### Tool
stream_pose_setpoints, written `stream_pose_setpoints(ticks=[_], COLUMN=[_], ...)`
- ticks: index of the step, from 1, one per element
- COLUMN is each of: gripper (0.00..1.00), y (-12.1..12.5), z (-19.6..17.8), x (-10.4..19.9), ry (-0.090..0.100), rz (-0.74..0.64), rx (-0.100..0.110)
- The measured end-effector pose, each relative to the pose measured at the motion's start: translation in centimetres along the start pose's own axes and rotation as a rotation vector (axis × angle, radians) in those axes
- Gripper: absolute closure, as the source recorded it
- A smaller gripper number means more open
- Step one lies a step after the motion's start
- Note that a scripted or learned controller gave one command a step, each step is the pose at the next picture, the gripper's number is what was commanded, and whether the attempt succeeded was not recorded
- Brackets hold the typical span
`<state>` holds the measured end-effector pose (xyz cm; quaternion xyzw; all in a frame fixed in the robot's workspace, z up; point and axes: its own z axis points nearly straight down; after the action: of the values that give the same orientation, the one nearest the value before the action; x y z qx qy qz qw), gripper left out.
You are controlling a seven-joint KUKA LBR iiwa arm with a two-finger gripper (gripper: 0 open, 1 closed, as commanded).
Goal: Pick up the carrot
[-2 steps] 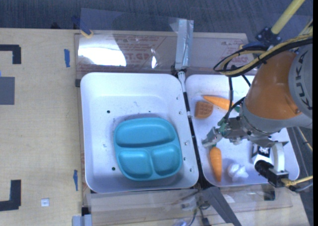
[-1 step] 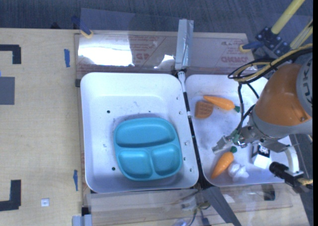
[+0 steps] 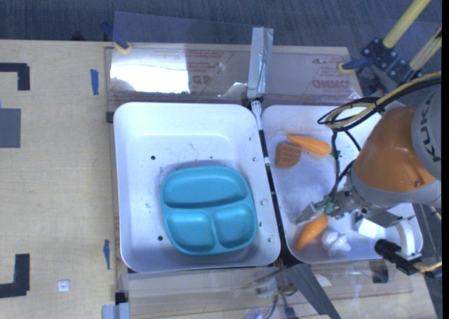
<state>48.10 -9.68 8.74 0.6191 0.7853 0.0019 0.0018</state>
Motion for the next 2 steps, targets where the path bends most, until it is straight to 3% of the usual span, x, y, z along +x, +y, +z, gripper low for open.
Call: stream_pose_setpoints(ticks=[1,2], gripper=[0.0,0.0], y=[0.03,-0.03], z=[0.02,0.01], x=[-0.08,-0.28], ry=[-0.001,-0.002], rz=[0.296,0.202], rx=[-0.002,-0.001])
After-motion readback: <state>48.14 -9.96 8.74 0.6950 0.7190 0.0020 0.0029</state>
